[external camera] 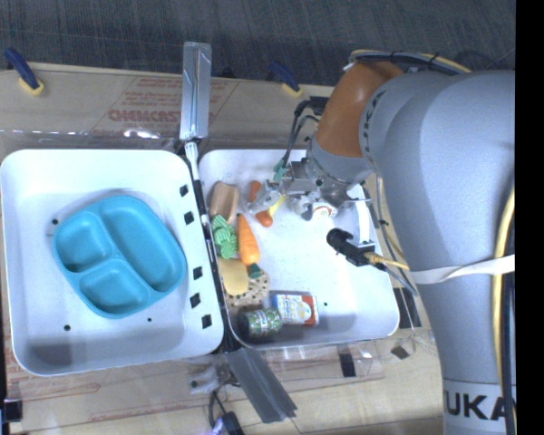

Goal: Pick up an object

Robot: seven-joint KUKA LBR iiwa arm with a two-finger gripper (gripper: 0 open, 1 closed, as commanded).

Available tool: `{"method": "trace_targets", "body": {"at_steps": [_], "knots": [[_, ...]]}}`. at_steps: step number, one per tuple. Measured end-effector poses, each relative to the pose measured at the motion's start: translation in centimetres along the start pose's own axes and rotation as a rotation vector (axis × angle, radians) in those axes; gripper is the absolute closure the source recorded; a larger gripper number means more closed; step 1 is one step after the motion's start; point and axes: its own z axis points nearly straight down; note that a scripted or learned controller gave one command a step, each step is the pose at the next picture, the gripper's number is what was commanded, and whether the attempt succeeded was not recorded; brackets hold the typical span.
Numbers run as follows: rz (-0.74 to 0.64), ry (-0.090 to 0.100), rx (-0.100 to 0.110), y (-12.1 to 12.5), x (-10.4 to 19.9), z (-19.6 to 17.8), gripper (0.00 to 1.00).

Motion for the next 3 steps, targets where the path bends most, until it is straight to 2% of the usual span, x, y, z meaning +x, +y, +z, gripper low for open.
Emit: {"method": "trace_targets", "body": {"at_steps": [1,2,3], "knots": [[-0.007,-0.003,-0.012,0.4,0.0,-1.8,1.00],[-0.008,-0.003,-0.011,0.4,0.0,-1.7,0.00],[-0.043,-0.003,-0.010,-4.9,2.6,1.1,0.00]]}}
